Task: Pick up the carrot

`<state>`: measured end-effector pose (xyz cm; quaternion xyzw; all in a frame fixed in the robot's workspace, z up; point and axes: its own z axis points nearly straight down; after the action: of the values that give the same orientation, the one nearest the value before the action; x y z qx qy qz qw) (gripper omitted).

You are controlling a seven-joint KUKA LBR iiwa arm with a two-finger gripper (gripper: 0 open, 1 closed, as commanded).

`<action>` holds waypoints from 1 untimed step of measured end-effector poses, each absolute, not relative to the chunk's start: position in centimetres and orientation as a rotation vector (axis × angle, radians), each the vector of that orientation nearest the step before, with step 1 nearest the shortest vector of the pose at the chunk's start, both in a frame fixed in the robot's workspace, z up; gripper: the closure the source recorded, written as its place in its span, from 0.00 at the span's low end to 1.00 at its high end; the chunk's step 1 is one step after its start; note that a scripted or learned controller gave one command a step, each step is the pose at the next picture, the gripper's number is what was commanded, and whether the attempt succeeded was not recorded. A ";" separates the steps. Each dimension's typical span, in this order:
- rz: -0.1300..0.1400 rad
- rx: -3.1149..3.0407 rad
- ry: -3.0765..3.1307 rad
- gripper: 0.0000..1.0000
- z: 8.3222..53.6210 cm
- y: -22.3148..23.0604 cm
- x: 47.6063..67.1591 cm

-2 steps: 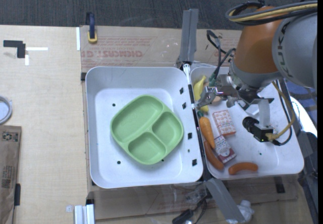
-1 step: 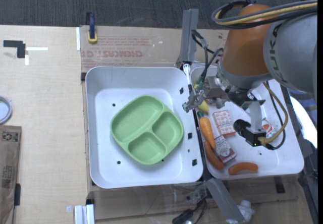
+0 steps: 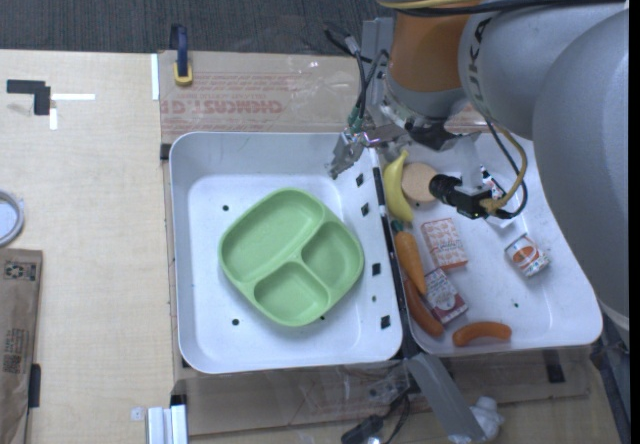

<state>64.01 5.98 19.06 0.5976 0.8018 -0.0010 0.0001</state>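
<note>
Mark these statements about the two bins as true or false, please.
1. The green plate lies in the left bin. True.
2. The carrot lies on the green plate. False: it lies in the right bin, near the wall shared with the left bin.
3. The banana lies in the right bin, at the carrot's far end. True.
4. The sausage is held up above the bins. False: it lies on the right bin's floor, near the front edge.

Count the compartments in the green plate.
3. The green plate in the left bin has one large compartment along its upper left, one smaller at its right, and one smaller at its bottom. None look hidden.
</note>
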 end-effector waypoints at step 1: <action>-0.002 1.647 2.676 0.00 19.1 2.1 55.7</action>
<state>55.73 2.07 19.09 0.5242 0.8516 -0.0008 -0.0005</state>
